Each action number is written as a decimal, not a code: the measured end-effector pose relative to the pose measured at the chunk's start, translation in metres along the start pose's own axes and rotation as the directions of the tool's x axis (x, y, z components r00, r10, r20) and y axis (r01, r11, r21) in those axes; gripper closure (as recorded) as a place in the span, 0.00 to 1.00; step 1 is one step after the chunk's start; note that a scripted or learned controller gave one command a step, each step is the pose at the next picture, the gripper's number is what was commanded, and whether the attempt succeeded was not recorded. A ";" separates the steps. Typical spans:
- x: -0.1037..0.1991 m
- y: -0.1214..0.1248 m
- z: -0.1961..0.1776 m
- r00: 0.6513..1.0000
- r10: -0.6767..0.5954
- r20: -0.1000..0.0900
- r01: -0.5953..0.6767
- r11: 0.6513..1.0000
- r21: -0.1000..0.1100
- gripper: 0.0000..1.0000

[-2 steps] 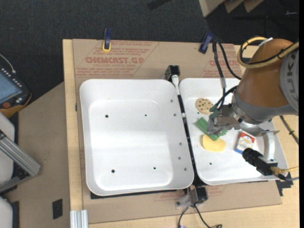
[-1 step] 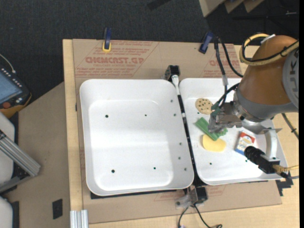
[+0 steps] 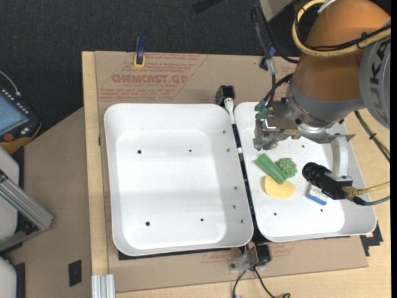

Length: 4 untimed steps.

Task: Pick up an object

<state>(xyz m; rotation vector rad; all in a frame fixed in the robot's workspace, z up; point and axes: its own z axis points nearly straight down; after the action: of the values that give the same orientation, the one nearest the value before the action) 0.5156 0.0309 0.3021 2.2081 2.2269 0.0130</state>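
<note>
In the right bin (image 3: pixel 298 225) lie a green stick-shaped piece (image 3: pixel 270 166), a bumpy green round piece (image 3: pixel 286 165) touching it, and a yellow rounded piece (image 3: pixel 280 189) just below them. A small white and blue item (image 3: pixel 316 195) rests to their right. My gripper (image 3: pixel 265 143) hangs over the bin's upper left part, just above the green stick, with nothing seen between its fingers.
The left bin (image 3: pixel 124 166) lies beside the right one, sharing a dark divider edge (image 3: pixel 240 160). Both bins rest on a cardboard sheet (image 3: pixel 155 73). A blue clip (image 3: pixel 140 49) sits at the cardboard's far edge. The arm's bulk covers the right bin's far right.
</note>
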 end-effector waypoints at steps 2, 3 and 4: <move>-0.032 -0.013 -0.121 1.000 0.017 0.004 -0.017 1.000 -0.001 1.00; -0.015 -0.041 0.112 1.000 0.011 0.002 -0.011 1.000 0.028 1.00; -0.015 -0.037 0.093 1.000 0.009 0.002 -0.009 1.000 0.008 1.00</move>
<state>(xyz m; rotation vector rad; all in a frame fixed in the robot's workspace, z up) 0.4797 0.0158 0.2085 2.2214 2.2194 0.0021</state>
